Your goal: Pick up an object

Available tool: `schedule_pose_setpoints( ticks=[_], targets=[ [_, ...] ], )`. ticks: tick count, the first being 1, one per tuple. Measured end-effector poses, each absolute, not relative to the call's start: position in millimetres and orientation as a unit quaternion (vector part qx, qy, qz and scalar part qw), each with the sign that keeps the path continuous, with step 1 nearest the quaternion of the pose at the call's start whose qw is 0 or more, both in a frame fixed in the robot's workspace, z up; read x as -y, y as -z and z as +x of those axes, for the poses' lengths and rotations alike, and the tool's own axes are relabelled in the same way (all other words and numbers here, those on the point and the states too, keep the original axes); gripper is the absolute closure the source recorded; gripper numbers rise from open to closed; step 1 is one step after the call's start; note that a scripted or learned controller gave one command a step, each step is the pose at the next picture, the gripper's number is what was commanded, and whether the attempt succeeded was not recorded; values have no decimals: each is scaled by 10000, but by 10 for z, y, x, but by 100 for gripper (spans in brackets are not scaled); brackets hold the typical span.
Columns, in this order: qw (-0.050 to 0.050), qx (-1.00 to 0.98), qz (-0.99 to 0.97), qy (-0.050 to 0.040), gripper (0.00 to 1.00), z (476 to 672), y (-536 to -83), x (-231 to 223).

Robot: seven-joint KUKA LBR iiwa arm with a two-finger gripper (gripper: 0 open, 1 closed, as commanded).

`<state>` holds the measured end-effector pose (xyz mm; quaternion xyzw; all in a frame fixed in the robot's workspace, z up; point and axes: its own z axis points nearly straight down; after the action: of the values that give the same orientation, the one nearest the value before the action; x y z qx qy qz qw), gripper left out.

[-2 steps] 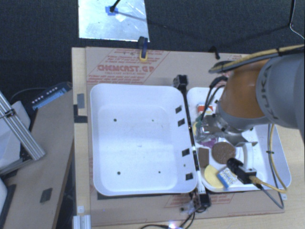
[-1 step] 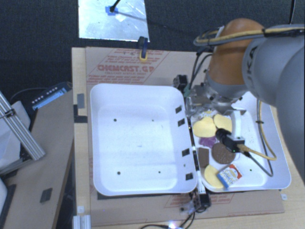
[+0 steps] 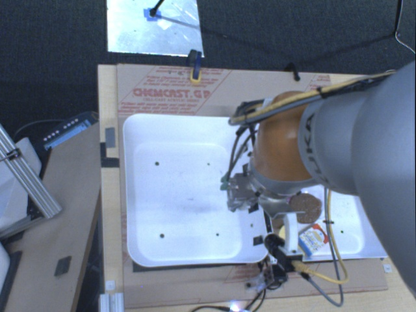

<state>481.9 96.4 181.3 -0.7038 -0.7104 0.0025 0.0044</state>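
Here the gripper hangs over the right edge of the left bin, a smooth, shallow white tray with rounded corners. The grey arm hides its grip, so I cannot tell whether it is wide or narrow. Just beside it, the matching right bin holds two things: one flat round brown disc and one small blue-and-white packet.

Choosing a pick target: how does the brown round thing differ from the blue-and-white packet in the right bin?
The brown disc is round and plain; the packet is angular, blue and white with a red patch. The arm hides part of the brown disc; the packet shows more fully, nearer the bin's front edge. Both lie in the right bin.
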Motion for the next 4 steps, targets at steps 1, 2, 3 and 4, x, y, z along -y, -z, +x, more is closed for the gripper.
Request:
schedule_pose_setpoints(
  ticks=[1, 2, 3, 4],
  targets=[
    [-10, 7107, -7035, 32, 100, 5396, -1842, -1734],
    [-18, 7102, -7040, 60, 100, 5558, -2764, -2131],
    [35, 7075, -7067, -51, 100, 4818, -1767, -2101],
    [-24, 7091, -7050, 77, 100, 4885, -3159, -2157]
  ],
)
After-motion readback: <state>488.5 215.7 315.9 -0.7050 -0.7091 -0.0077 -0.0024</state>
